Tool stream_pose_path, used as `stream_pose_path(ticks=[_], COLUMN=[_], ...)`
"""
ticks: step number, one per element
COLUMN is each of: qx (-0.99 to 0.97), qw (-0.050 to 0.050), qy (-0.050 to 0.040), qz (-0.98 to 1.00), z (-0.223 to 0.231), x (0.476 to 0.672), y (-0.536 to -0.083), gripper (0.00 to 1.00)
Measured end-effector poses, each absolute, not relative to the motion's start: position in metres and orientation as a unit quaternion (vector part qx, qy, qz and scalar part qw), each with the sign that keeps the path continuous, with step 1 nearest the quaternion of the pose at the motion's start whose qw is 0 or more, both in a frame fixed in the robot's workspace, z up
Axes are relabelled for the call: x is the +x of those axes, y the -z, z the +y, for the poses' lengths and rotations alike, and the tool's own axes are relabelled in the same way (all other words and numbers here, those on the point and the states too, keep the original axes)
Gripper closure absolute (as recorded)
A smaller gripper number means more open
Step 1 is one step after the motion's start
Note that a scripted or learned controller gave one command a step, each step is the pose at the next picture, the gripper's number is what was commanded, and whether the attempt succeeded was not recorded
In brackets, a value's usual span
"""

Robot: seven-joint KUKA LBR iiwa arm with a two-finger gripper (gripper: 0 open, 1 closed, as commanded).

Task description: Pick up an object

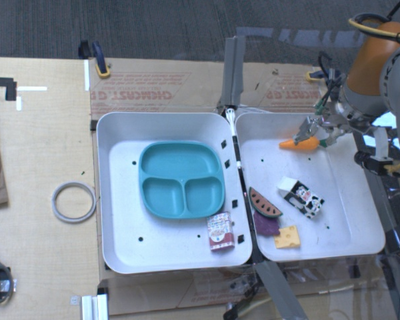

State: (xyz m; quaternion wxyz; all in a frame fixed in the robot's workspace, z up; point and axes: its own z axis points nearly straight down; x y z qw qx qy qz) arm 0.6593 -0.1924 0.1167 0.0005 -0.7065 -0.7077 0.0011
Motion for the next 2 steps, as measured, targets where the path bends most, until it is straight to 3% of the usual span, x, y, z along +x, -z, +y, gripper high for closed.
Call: stream_pose_path(ticks=[1, 2], qx=[-0.696, -0.672], qw=[0.002, 0.002], qy=[-0.0013, -0.0011], qz=[-0.718, -0.741], z=[-0.202, -0.159], x=[0.591, 0.539], y=[-0.089, -0.088], gripper=[0.0, 0.0])
